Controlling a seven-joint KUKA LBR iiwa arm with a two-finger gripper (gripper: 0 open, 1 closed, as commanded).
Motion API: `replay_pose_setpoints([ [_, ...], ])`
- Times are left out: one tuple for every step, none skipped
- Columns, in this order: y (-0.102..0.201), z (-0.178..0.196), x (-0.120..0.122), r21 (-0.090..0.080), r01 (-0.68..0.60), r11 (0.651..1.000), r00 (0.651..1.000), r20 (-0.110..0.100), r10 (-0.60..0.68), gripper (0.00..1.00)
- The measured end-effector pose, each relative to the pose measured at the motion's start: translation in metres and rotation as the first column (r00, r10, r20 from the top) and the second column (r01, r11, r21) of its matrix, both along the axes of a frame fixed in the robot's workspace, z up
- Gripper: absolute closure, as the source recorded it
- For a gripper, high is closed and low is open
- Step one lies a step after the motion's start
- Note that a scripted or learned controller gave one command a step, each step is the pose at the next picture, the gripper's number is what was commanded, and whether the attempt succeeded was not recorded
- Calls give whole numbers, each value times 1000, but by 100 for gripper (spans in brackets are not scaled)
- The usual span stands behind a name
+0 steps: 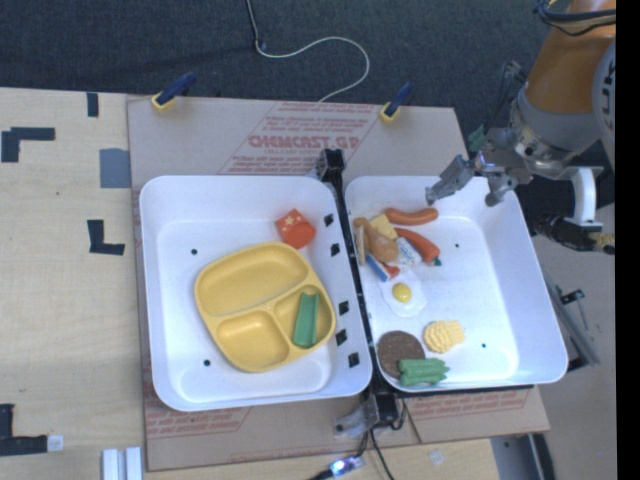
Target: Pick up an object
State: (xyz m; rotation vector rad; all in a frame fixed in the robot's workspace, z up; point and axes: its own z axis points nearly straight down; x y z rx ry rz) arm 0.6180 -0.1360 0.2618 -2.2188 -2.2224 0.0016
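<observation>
The tool [470, 183] hangs with its fingers spread wide and nothing between them over the far edge of the right bin [520, 298]; the toy sausage [411, 215] lies just below it beside the carrot [420, 245]; the yellow divided plate [262, 306] sits in the left bin [170, 268].

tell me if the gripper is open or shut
Open. The gripper hangs over the right bin's far edge with its two fingers spread apart and nothing between them.
</observation>
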Motion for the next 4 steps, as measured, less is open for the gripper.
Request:
replay_pose_setpoints([
  [11,-52,1,0,0,1000,1000,-5,0,0],
  [5,-99,0,-1,1,1000,1000,-5,-1,0],
  [10,-137,3,0,2,1000,1000,8,-2,0],
  [6,-154,3,-9,4,1000,1000,8,-4,0],
])
